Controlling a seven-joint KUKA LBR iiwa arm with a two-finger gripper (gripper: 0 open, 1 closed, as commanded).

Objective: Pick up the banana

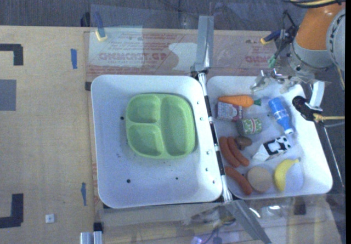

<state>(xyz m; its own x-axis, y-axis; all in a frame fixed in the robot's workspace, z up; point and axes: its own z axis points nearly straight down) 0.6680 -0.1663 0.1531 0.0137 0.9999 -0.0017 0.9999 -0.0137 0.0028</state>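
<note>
The yellow banana [285,172] lies in the near right corner of the right bin [323,152], beside a tan egg-shaped item [260,178]. My gripper [271,78] hangs over the far edge of that bin, well behind the banana and just above the blue bottle [280,113]. Nothing shows in the gripper. The grey arm with its orange band [320,28] comes in from the upper right.
The right bin also holds a carrot [236,101], two small cartons [228,111] [250,125], several sausages [233,151], and a black-and-white item [276,146] just behind the banana. A green divided plate [160,125] sits in the left bin [107,144].
</note>
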